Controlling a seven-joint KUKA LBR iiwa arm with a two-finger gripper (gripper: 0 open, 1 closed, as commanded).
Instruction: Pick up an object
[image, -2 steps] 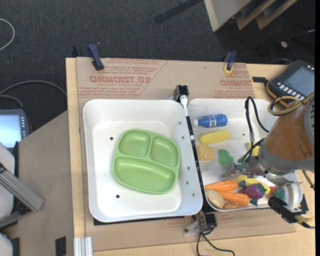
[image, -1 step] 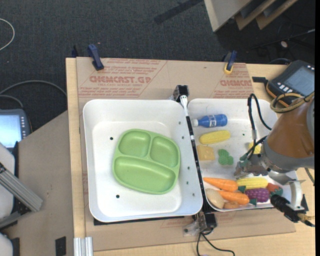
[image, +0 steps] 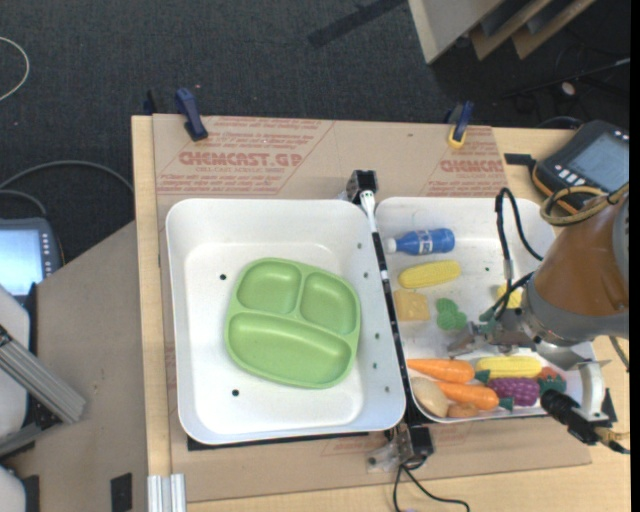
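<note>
Arm low over right bin, gripper among toy food near corn cob; finger state, cannot tell. I'd drop straight onto corn, clear of carrots, grapes. Green tray untouched in left bin.

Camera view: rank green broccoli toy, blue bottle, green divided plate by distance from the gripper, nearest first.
1. Green broccoli toy, right bin, just left of the gripper.
2. Blue plastic bottle, right bin's far end, up and left of it.
3. Green three-compartment plate, middle of the left bin, across the divider.
</note>
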